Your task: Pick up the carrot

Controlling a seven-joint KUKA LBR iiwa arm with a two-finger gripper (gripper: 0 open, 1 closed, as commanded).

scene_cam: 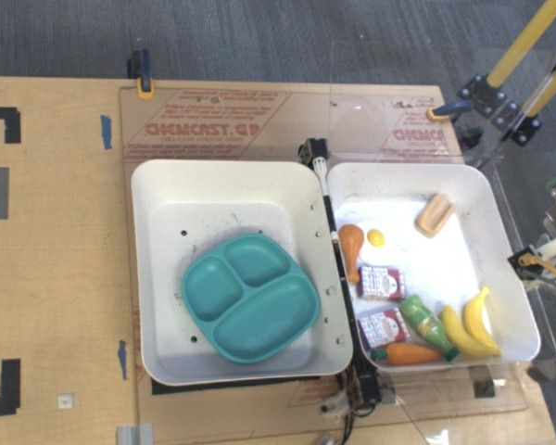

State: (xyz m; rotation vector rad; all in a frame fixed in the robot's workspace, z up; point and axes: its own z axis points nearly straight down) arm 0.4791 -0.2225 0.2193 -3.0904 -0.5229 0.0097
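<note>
The carrot (408, 353) is orange with a green tip and lies flat at the front edge of the right bin (500, 216), just below a red-and-white packet (382, 326). A green bottle-like item (426, 324) lies right beside it.
The right bin also holds a banana (475, 323), another red-and-white packet (382, 283), an orange drumstick-shaped piece (352, 247), a small yellow piece (375, 239) and a tan bread piece (435, 215). The left bin (162, 248) holds a teal divided plate (250, 297). A yellow stand (528, 40) stands at the back right.
</note>
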